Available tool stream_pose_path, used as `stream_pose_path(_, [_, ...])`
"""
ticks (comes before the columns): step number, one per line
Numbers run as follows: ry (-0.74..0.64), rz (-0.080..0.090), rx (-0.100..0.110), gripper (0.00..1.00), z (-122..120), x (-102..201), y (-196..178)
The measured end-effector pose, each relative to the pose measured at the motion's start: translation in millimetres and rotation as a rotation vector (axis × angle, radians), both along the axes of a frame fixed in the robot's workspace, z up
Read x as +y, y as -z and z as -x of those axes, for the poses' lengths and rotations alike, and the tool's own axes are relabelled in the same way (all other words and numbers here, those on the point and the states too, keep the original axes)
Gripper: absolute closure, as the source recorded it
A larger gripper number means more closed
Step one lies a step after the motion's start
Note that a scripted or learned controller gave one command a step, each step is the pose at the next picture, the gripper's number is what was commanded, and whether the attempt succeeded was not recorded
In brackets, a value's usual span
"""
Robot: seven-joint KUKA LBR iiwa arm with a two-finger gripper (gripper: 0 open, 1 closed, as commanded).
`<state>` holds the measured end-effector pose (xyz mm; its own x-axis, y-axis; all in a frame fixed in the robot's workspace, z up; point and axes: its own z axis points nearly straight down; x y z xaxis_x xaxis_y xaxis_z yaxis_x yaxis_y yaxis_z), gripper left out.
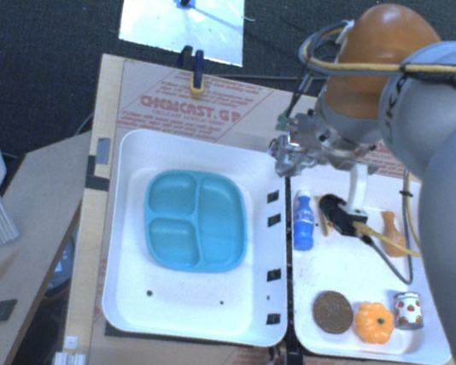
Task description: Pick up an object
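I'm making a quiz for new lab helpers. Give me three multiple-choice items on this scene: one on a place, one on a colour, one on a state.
1. Where does the divided plate lie?
A. left bin
B. right bin
C. on the cardboard

2. What colour is the small pumpkin?
A. green
B. orange
C. white

3. How is the blue bottle placed?
A. standing upright
B. lying on its side
C. stacked on the plate

Key:
1 A, it sits on the left bin.
2 B, orange beside the brown disc.
3 B, it lies flat along the right bin's left wall.
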<state>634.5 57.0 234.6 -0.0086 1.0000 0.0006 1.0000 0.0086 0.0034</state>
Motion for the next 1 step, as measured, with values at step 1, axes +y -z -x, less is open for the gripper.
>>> stream_pose_path(1, [0.001,0.000,0.002,1.00,-0.8,45.4,16.5])
